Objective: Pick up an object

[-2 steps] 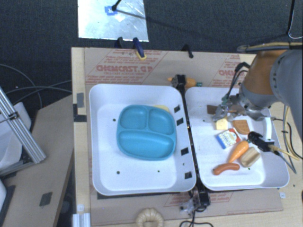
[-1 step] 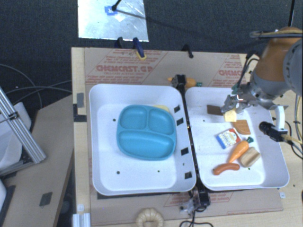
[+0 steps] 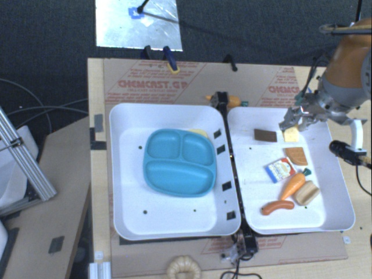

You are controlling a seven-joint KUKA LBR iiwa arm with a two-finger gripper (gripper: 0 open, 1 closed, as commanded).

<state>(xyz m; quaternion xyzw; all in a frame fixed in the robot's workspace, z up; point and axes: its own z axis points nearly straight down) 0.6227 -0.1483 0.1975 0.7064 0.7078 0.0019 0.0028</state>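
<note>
The end effector [image 3: 295, 120] hangs over the right white bin [image 3: 334, 214], its state impossible to tell, just above the small pale yellow cheese-like block [image 3: 290, 134] near the far wall. Coming down off-centre would likely nudge that small, flat-sided block against the dark brown rectangular piece [image 3: 265, 135] beside it.

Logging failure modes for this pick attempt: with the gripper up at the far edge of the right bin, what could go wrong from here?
The gripper sits by the yellow block, which lies near the right bin's far wall; a finger might catch the wall, or nudge the block away. The brown square lies close by and could be bumped. Lower down, the carrot, bread roll and sausage crowd together, so a grasp there might catch two.
</note>
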